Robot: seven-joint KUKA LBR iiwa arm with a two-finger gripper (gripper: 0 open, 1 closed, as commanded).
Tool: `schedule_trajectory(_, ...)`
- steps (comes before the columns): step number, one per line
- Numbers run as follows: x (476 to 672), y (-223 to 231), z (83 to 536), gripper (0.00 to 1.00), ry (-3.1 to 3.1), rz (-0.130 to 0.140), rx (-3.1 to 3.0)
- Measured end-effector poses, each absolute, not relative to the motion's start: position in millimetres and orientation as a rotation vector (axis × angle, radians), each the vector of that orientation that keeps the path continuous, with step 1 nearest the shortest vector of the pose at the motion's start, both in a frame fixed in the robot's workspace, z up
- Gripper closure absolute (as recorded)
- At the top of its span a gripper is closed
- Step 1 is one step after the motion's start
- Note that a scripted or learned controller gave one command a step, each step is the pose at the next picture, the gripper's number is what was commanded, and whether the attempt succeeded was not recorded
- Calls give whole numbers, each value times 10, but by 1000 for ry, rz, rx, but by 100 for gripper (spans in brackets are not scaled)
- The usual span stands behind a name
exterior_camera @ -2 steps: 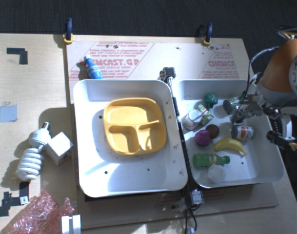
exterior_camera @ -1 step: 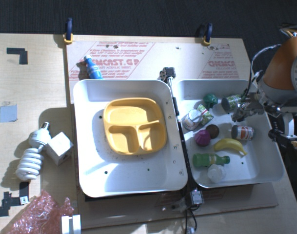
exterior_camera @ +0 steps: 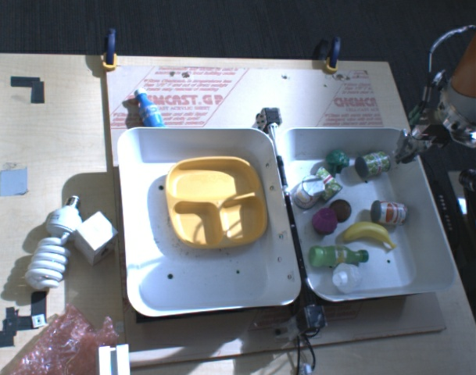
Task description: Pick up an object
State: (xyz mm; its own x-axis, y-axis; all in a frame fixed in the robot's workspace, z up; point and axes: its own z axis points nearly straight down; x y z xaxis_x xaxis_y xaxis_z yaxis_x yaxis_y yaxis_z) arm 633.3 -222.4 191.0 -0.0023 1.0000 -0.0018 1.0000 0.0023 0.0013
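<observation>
Behind my two bins, the protective board (exterior_camera: 245, 92) carries red print: I read "CAST" and "G P" repeatedly; smaller lines are illegible.

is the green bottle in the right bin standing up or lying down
Lying down. The green bottle rests on its side on the right bin's floor, its length running left to right, below the banana.

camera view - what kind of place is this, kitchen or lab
Most likely a robot lab test bench, not a kitchen: two white bins clamped to a board, one holding mixed small items such as a banana, and a spiral light bulb alongside.
</observation>
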Motion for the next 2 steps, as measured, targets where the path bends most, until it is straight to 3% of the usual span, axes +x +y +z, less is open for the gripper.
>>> schedule_trajectory(1, 6333, -2222, 1909, 0, 2223, 0, 2217)
schedule_trajectory(2, 6592, -2197, 1133, 0, 2229, 2, 2219)
